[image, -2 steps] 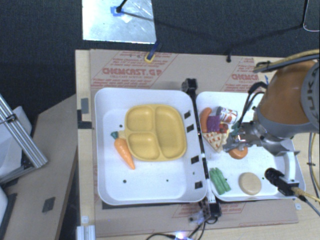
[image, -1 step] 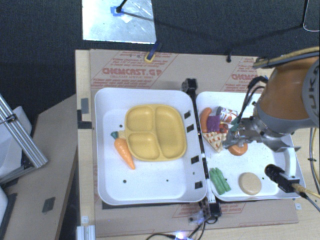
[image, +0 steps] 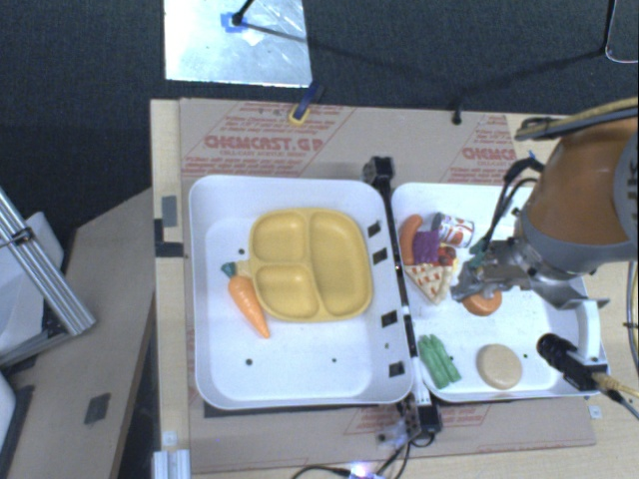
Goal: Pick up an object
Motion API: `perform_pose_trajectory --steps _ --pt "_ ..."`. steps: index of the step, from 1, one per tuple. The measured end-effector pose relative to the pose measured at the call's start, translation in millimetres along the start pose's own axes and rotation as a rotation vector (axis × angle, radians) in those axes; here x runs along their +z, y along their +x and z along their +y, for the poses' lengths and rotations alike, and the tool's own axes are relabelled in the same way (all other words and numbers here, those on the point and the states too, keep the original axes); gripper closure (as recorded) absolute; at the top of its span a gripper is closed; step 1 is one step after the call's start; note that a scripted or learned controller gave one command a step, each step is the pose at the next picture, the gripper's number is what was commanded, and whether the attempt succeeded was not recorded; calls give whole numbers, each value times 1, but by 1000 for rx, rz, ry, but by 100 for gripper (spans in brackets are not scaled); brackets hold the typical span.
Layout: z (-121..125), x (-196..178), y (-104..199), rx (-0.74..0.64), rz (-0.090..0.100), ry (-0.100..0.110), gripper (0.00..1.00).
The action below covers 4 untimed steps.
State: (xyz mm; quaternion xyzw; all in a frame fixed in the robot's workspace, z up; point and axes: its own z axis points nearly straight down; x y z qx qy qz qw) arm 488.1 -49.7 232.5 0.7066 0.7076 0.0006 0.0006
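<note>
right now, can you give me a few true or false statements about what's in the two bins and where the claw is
1. The yellow divided plate lies in the left bin. True.
2. The carrot lies inside one of the plate's compartments. False: it lies on the bin floor beside the plate.
3. The claw hangs over the right bin. True.
4. The green vegetable lies in the left bin. False: it is in the right bin.
5. The beige round piece lies in the right bin. True.
</note>
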Motion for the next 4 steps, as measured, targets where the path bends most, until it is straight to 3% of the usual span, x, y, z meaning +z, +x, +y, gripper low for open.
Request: perform_pose_trajectory --steps 1,2,3,4 --pt "-2 11 16 -4 0 0 100" --pt "2 -1 10 -2 0 -1 100" --pt "-6 14 -1 1 0 1 100" --pt "-5 1 13 -4 0 -2 100"
